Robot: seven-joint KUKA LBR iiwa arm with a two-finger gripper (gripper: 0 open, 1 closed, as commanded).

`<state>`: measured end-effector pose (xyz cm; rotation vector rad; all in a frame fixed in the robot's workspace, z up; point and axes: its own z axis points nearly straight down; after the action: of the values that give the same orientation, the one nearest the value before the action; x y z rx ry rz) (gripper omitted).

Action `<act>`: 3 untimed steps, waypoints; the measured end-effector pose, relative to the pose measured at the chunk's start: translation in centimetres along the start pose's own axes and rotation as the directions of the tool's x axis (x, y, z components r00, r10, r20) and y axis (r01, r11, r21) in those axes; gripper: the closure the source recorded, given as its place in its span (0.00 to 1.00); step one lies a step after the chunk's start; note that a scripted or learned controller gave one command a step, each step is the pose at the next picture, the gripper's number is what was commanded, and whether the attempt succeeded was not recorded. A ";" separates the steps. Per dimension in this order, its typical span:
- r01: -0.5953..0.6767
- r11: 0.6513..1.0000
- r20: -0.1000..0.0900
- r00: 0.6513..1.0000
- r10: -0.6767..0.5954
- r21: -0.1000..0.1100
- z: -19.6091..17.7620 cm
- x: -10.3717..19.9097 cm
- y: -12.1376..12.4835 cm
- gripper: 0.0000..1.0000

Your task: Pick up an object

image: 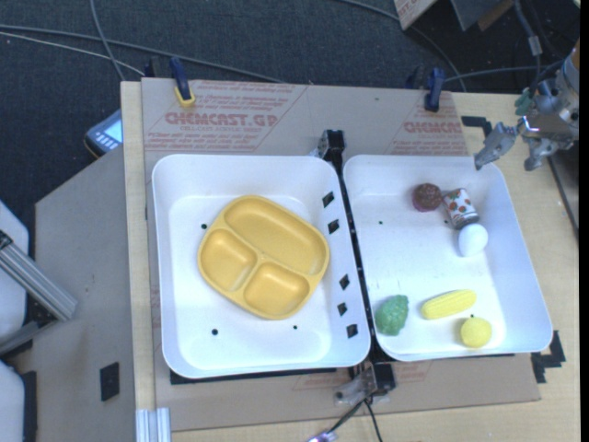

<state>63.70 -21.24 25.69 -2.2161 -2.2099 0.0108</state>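
Nearest the camera, along the front wall of the right bin (543,316), lie three candidate objects: a green broccoli piece (393,313), a yellow corn cob (448,303) and a small yellow lemon (475,331), each separate from the others. Further back in the same bin, a white egg (472,239) rests touching or just beside a small red-and-white can (460,207), with a brown round item (427,196) next to the can. The left bin (170,274) holds a yellow divided plate (263,256).

Task progress, as judged from this layout: no pickup is complete. Every object rests on a bin floor, and nothing sits between the fingers. The approach, descent, grasp and lift all remain.

At the far right corner, the gripper (513,147) hangs above the back right rim of the right bin, well apart from the front-row objects and nearer the can and egg. Its fingers are spread open and carry nothing.

Limits of observation: the arm is cut off at the right edge. The can's label is too small to read. The brown item's identity cannot be determined. Gripper height above the bin is uncertain.
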 end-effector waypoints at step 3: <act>0.003 1.000 0.002 1.000 -0.003 -0.008 9.6 0.6 -0.2 0.00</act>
<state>63.33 -20.57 16.13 -2.2172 -2.2183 0.0040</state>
